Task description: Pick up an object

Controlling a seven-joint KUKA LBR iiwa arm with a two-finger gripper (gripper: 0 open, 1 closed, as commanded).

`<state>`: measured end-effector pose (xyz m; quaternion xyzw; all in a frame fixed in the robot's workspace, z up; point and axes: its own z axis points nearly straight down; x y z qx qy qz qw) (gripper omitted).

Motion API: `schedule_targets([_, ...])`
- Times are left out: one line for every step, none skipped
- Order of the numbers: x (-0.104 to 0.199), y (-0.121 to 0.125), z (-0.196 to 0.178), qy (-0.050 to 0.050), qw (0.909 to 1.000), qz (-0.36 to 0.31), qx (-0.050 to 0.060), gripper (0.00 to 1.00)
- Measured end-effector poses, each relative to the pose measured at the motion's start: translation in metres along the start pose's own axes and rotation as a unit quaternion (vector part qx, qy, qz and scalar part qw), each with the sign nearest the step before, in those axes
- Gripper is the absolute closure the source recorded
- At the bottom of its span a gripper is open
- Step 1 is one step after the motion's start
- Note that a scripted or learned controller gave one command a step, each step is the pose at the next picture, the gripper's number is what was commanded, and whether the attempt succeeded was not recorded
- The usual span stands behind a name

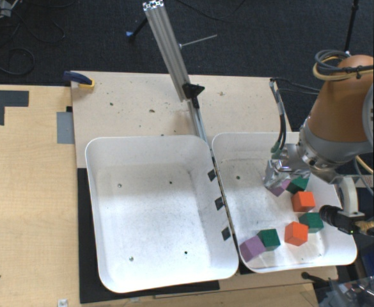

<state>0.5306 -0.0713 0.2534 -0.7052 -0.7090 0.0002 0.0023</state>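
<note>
Purple block (277,187) sits in the right bin (250,152), up at about one o'clock from the bin's middle, and the gripper (279,176) is right on top of it, touching; whether the claw is spread or pinching, I cannot tell. A green block (297,185) lies just beside at three o'clock.

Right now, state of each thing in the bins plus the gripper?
gripper: low in the right bin, down on a purple block; fingers unclear
purple block under gripper: on bin floor, partly covered
green block by gripper: loose, beside it
upper orange block: loose
lower orange block: loose
green block at right: loose
front green block: touching front purple block
right bin: holds all blocks
</note>
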Motion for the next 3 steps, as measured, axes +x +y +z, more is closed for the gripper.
schedule_targets([0.042, 0.019, 0.001, -0.001, 1.0000, 0.001, -0.001, 1.00])
schedule_targets([0.097, 0.022, 0.005, -0.001, 1.0000, 0.001, 0.000, 1.00])
schedule_targets([0.148, 0.041, 0.001, -0.001, 1.0000, 0.000, -0.001, 1.00])
